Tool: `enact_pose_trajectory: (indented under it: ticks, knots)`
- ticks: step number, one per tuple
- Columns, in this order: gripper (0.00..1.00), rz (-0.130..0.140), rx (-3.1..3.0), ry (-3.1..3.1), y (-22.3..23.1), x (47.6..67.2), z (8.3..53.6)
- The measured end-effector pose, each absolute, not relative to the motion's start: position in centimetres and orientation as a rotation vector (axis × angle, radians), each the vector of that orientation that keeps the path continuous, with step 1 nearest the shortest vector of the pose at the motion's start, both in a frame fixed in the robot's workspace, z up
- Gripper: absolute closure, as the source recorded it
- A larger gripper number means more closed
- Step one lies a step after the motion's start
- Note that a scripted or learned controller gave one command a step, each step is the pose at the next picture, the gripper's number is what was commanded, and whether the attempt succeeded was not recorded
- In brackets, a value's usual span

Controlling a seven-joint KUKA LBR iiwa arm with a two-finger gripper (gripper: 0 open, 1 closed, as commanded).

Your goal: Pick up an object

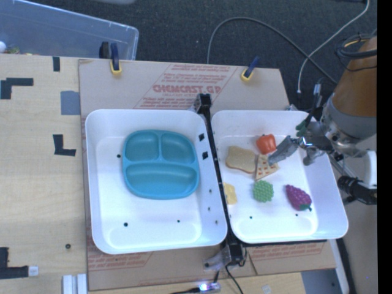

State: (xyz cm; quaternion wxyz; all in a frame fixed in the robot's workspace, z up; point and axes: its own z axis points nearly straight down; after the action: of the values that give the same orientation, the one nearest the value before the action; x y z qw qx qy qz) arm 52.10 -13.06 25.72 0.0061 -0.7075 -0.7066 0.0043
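Near edge of the bench: cables and a small connector [223,259] sit just below the joint where the 2 white bins meet.

Right bin [331,225]: toward its near side lie purple toy grapes [297,196], a green bumpy toy [263,191] and, at the left wall, a small yellow piece [229,193]. Further in, approx. the middle of the bin, a tan toy bread slice [240,158] lies beside a waffle-pattern cracker [265,168], and an orange-red toy pepper [266,143] is just behind them.

The gripper [283,150] comes in from the right, tilted down to the left. Its grey fingertip [279,151] is right over the upper edge of the cracker, next to the pepper; touching or not, I cannot tell. Whether the fingers are spread or pressed together, I cannot tell from this angle. No item is seen between them. Grey wrist w/ orange band [358,87] is above the bin's right wall.

Left bin [98,164]: a blue divided plate [161,164], 3 compartments, lies flat at the center.

Far side: brown cardboard sheet [177,87] under both bins has red print, "CHEMCAST G.P." legible, smaller lines too blurred. Two yellow-blue clamps [114,63] hold its far edge. A clear plastic box [67,29] is at the far left corner.
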Motion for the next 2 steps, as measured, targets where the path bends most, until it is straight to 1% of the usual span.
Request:
enact_pose_trajectory:
  ticks: [1,2]
  knots:
    - [0.0,0.005,-2.216,-2.221,-13.0,52.3,26.2]
    - [0.0,0.01,-2.215,-2.217,-13.0,52.8,21.4]
